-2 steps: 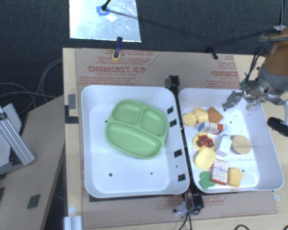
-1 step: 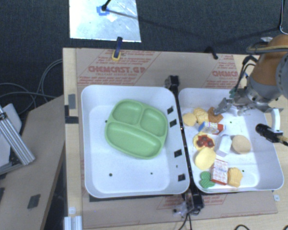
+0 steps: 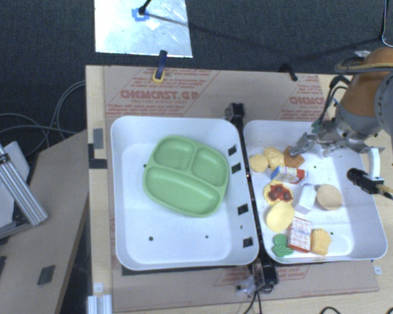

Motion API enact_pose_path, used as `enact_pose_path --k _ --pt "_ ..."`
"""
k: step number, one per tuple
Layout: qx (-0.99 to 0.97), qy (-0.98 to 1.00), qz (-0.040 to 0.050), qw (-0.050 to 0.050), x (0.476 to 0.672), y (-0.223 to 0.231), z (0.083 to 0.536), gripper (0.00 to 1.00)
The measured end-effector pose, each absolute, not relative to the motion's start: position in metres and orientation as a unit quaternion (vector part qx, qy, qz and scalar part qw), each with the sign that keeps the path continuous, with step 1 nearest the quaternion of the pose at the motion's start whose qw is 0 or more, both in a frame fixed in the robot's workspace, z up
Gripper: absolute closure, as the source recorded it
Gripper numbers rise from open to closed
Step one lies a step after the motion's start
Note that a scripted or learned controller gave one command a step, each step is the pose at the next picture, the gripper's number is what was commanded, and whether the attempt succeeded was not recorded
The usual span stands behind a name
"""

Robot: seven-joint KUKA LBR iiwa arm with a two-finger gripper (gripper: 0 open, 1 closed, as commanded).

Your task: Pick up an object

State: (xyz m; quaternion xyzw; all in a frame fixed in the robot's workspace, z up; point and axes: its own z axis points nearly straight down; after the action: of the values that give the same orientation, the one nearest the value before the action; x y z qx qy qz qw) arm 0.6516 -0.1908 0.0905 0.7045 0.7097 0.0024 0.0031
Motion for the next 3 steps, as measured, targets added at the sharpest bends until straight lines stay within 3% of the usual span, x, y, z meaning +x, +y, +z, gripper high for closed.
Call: enact_pose_path --k 1,3 --pt "0.704 0.71 0.0058 0.006 0.654 -0.19 0.104 1.0" --pt "0.705 0.709 0.0025 0.004 0.665 -0.185 0.227 1.0"
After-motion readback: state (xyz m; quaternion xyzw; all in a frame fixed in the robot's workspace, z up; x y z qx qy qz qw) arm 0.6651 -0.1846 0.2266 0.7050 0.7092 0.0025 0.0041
